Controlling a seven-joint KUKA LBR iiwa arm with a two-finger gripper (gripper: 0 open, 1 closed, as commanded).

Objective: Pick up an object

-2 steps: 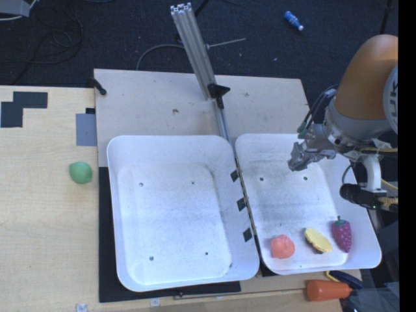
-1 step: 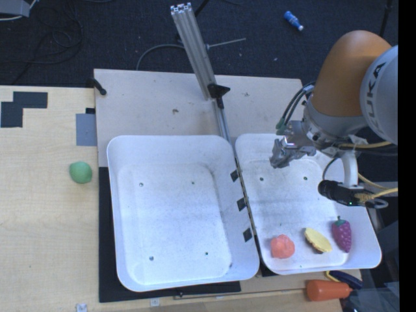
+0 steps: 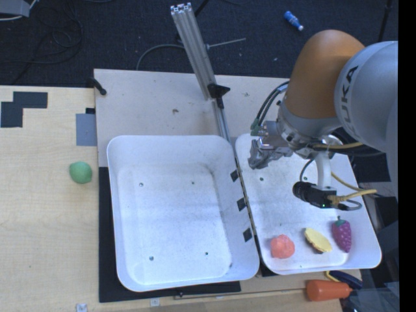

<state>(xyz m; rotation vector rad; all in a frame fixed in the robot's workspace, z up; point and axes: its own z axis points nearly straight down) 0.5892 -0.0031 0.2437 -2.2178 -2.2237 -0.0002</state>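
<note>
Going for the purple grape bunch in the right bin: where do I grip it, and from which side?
Grip the grape bunch across its narrow middle, coming straight down. It lies flat, long axis running away from the bin's near rim, with bare floor either side, though the yellow piece sits close.

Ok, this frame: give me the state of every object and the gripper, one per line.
Gripper: raised over the right bin's far end, nothing seen between its fingers.
Red fruit: lying in the right bin, near edge.
Yellow piece: lying in the right bin, beside the red fruit.
Grapes: lying in the right bin, beside the yellow piece.
Green ball: resting on the bench, left of the left bin.
Carrot: lying outside the bins, by the right bin's near edge.
</note>
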